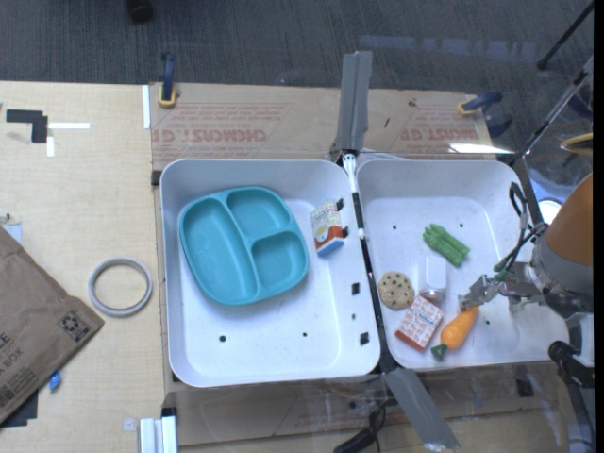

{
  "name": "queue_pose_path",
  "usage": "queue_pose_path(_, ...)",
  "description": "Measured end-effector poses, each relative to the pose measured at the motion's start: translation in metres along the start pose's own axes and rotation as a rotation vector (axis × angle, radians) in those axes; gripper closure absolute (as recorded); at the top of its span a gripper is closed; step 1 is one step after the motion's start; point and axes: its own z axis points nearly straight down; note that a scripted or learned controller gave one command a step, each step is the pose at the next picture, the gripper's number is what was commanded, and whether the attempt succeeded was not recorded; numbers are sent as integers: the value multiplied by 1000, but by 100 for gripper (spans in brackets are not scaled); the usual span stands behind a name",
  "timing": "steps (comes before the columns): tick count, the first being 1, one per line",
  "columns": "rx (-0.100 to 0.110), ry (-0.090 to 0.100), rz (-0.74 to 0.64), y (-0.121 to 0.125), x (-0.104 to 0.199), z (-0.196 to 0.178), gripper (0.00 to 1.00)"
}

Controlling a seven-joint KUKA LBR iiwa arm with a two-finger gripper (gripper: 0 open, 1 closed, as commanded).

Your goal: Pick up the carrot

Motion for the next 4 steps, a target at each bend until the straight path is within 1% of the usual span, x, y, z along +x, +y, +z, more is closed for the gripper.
queue_pose_path(1,1,1,57,-2,28,0,0)
queue_pose_path(2,-1,-2,45,3,-20,-173,0)
queue_pose_path(3,-1,-2,110,1,-1,-204,0)
queue_pose_path(4,-1,-3,55,0,9,-209,0)
